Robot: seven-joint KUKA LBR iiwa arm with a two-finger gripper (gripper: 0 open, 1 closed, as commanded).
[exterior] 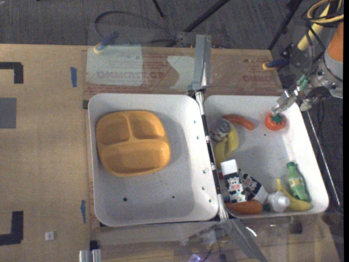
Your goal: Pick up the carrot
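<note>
The carrot is an orange tapered piece lying flat against the front wall of the right bin, next to a small patterned box. My gripper hangs over the back right corner of that bin, just above a red tomato-like toy with a green top. It is far from the carrot, which lies diagonally across the bin from it. Nothing is seen held in the gripper.
The right bin also holds a reddish sausage, a can, a banana, a green bottle, a second banana and a white cap. An orange divided plate lies in the left bin.
</note>
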